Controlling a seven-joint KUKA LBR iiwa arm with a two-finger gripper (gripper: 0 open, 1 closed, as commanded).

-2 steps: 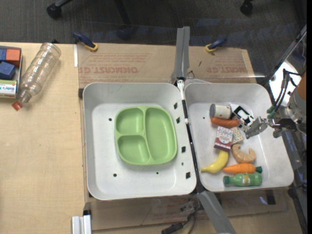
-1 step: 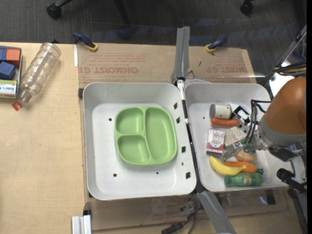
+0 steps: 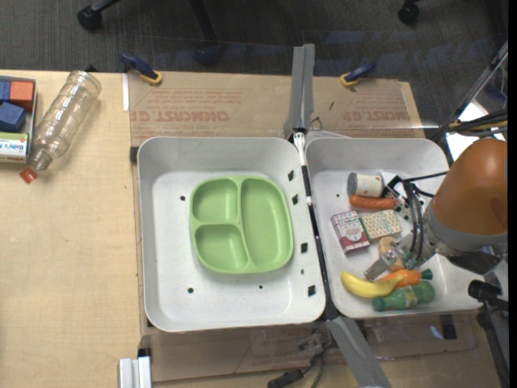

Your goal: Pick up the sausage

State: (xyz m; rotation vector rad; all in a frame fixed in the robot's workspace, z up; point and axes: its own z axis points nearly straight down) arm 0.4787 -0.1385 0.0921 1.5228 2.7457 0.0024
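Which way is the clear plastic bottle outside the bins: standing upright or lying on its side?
Lying on its side. The clear plastic bottle rests lengthwise on the bench, its red cap pointing toward the lower left.

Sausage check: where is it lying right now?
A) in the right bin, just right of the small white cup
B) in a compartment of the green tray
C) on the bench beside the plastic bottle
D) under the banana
A: the sausage lies on the floor of the right bin, just below and right of the small white cup, well above the banana.
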